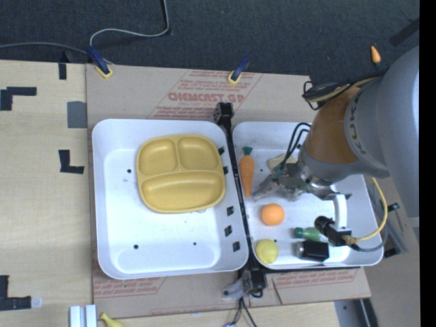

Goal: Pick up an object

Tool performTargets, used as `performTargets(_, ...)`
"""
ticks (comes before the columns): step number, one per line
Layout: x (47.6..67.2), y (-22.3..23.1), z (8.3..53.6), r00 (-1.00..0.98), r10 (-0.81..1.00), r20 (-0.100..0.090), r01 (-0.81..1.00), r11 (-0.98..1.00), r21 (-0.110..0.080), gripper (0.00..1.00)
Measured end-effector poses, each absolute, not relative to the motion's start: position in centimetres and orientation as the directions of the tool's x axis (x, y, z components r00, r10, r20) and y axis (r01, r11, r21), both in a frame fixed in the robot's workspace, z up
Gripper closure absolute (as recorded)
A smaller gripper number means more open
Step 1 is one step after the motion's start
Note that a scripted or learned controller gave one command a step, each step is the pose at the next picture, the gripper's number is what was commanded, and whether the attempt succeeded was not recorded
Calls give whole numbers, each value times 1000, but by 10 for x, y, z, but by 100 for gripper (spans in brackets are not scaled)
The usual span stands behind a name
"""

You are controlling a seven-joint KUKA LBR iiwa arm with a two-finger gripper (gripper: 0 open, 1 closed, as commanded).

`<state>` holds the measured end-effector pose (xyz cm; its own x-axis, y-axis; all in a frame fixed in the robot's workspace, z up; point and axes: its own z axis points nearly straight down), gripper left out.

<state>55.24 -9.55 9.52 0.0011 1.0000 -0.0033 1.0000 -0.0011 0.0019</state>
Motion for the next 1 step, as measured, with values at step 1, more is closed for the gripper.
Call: performTargets(1,608,-104,86,-1,1000,-2,1000,1,-1,0)
